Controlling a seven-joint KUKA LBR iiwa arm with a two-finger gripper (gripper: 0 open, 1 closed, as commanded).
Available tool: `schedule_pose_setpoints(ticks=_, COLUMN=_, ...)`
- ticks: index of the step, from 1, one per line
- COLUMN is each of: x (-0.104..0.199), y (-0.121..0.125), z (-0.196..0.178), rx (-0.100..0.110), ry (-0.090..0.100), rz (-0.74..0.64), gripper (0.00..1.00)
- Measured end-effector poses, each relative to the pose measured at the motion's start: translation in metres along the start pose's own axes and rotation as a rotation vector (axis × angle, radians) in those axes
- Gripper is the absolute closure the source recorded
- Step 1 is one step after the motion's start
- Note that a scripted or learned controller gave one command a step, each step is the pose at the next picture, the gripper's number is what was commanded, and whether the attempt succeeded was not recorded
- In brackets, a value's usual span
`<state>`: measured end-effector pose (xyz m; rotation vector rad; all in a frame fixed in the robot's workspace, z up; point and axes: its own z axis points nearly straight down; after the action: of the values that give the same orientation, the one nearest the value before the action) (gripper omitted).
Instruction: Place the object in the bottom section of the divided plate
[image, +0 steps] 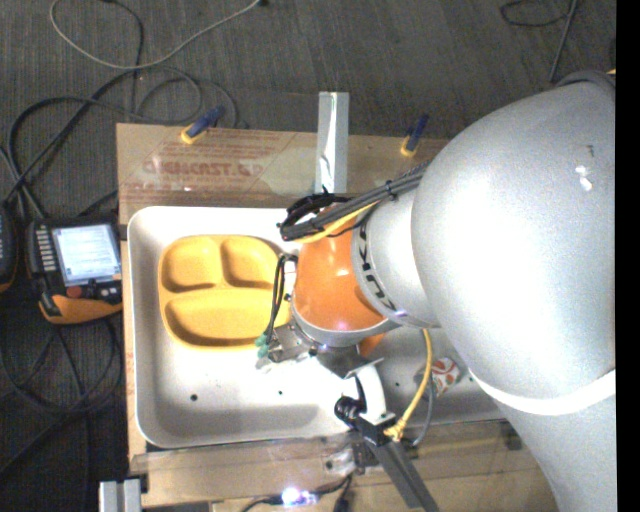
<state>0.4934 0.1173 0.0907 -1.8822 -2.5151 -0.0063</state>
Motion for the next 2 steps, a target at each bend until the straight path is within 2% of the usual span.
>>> schedule_pose_setpoints(ticks=1, x=0.010, y=0.039, z=-0.097, rx=0.006, ry=-0.003, rz=-0.395, gripper=1.00)
schedule_pose_setpoints(ticks=2, x=0.013, y=0.087, z=-0.029, rx=0.007, ry=-0.003, rz=-0.541, gripper=1.00)
